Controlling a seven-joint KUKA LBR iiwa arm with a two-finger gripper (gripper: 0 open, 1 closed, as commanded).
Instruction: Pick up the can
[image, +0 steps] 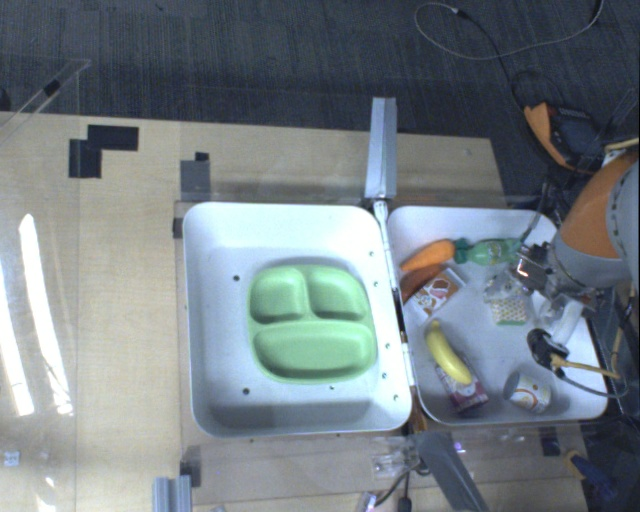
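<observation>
You are looking at a pale green divided tray (310, 322) lying in the white left bin (215, 250). In the white right bin (490, 350), an orange carrot (428, 256) is showing at eleven o'clock, a clear green bottle (490, 251) at twelve, a yellow banana (448, 357) and a dark red packet (468, 397) at seven, and a grey can (527, 392) at five. The arm (585, 260) is showing grey with an orange band.

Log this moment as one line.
can: in right bin, untouched | hand: over right bin, apart from can | status: not picked
</observation>
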